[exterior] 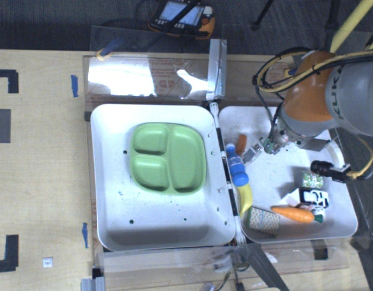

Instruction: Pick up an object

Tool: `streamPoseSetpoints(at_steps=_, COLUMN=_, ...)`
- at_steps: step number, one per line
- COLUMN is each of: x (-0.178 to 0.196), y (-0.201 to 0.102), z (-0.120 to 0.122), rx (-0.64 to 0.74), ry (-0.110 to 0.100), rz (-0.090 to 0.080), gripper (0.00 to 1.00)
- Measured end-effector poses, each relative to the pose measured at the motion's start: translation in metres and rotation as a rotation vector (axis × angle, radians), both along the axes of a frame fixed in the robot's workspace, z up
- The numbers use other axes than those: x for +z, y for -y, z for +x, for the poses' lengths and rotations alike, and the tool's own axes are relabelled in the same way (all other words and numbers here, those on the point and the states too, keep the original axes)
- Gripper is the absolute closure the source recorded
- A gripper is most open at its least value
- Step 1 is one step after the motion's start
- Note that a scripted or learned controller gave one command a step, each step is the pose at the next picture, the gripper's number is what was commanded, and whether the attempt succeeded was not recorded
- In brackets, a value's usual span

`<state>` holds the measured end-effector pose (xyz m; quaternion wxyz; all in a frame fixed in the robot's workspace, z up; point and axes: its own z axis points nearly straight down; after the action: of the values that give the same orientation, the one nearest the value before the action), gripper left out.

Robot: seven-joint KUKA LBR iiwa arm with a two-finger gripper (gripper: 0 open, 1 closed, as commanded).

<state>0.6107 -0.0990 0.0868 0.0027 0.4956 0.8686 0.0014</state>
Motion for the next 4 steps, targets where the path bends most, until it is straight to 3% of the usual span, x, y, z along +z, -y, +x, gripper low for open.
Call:
streamPoseSetpoints(at_steps=1, x=-0.001, y=0.002, z=0.028, rx=-0.109, ry=-0.003, rz=-0.001, gripper=0.00)
streamPoseSetpoints(at_steps=2, x=0.012, y=0.002, z=0.030, rx=-0.110, ry=0.006, rz=0.000, gripper=1.00)
streamPoseSetpoints(at_steps=3, x=0.202, y=0.049, z=-0.021, rx=0.127, ry=-0.001, rz=-0.002, gripper=1.00)
streamPoseSetpoints(at_steps=4, x=0.140, y=0.044, z=0.038, rx=0.185, ry=0.000, rz=-0.003, gripper=1.00)
